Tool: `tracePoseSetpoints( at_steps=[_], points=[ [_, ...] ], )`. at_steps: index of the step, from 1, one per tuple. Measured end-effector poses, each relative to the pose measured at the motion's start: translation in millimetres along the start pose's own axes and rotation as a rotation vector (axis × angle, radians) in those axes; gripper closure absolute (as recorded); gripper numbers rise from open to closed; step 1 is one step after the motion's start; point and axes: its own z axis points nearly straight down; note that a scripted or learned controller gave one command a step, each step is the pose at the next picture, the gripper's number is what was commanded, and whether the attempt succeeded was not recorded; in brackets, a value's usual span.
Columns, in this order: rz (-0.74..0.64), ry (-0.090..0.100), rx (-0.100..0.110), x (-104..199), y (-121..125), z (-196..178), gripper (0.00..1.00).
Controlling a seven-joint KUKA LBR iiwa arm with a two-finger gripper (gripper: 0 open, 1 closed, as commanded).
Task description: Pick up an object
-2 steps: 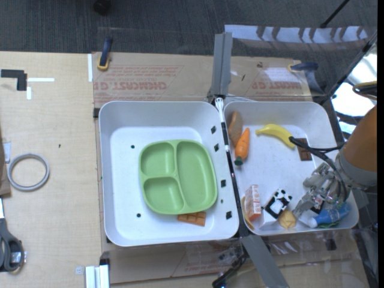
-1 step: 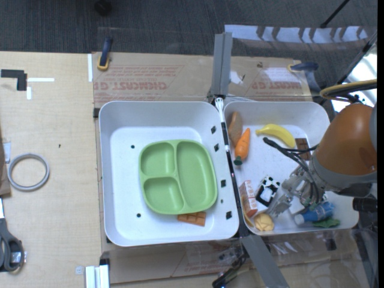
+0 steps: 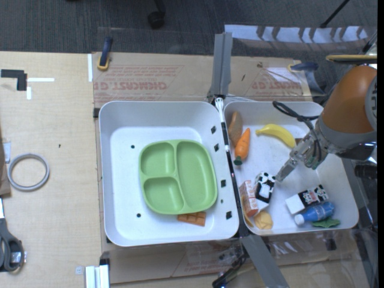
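The right bin holds several small objects: a yellow banana, an orange carrot, a brown piece beside it, a black-and-white toy, a red-and-white packet, a yellowish round item, a white-and-black block, a blue bottle and a green scrap. My gripper reaches down from the right, its tip just right of and above the black-and-white toy. Nothing shows between its fingers.
The left bin holds a green divided plate with an orange waffle-like piece at its near edge. A tape roll and scissors lie on the bench at the left.
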Motion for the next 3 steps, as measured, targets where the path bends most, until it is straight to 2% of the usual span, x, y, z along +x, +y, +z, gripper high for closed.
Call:
tracePoseSetpoints(
  at_steps=[1, 2, 3],
  points=[
    [0.012, -0.002, -0.001, 6.1, 73.4, 0.1, 0.00],
    [0.106, 0.001, 0.001, 62.8, 34.7, 0.6, 0.00],
    [0.164, 0.001, 0.001, 76.6, 20.9, 0.8, 0.00]
  ],
)
